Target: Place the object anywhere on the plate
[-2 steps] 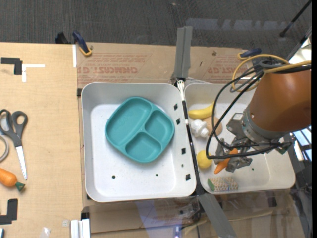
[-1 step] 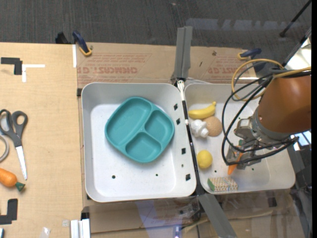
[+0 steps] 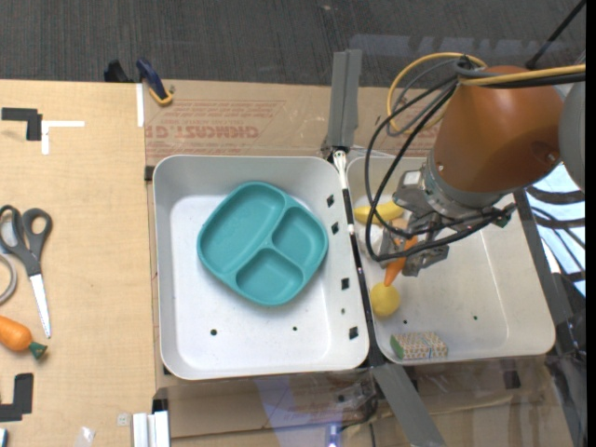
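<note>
camera view | gripper (image 3: 416, 246): over the right bin (image 3: 503, 333), near its left wall, grip state cannot be told | carrot (image 3: 394, 269): just below the gripper, tilted, touching or gripped unclear | lemon (image 3: 385, 299): beside left wall, under carrot tip | plate (image 3: 264, 242): teal, three compartments, middle of the left bin (image 3: 186, 343)

Bin wall (image 3: 346, 240) stands before the bare plate (image 3: 264, 242).
</note>
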Controlling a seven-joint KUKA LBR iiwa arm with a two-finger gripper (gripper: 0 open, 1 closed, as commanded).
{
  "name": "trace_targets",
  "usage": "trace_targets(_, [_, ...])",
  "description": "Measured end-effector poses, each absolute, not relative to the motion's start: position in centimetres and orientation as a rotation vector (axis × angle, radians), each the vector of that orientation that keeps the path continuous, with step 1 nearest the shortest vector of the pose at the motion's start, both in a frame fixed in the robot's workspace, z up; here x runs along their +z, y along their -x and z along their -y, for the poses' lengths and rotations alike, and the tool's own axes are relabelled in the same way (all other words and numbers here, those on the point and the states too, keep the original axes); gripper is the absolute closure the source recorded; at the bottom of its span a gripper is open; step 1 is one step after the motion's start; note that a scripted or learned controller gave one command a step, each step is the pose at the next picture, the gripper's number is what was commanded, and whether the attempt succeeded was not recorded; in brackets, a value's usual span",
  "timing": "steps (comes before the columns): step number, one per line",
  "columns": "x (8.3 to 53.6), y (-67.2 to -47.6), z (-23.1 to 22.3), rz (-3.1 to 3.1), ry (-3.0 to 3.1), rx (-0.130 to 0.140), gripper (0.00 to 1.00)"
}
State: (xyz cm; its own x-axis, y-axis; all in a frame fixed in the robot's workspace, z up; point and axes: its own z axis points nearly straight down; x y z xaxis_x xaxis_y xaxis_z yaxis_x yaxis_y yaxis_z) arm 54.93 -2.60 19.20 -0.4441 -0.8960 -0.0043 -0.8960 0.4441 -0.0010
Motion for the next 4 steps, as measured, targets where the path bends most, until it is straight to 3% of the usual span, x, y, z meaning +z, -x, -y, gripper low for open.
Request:
trace_targets(1, [25.3,-60.2,0.6,-2.479,1.920,0.001,1.00])
trace_targets(2, [23.8,-57.5,7.0,-2.131,2.304,0.005,1.00])
trace_targets(3, [22.6,-59.7,1.0,-2.503,1.894,0.004,1.00])
trace_targets(4, [30.4,-55.4,-4.6,-2.285,2.149,0.002,1.00])
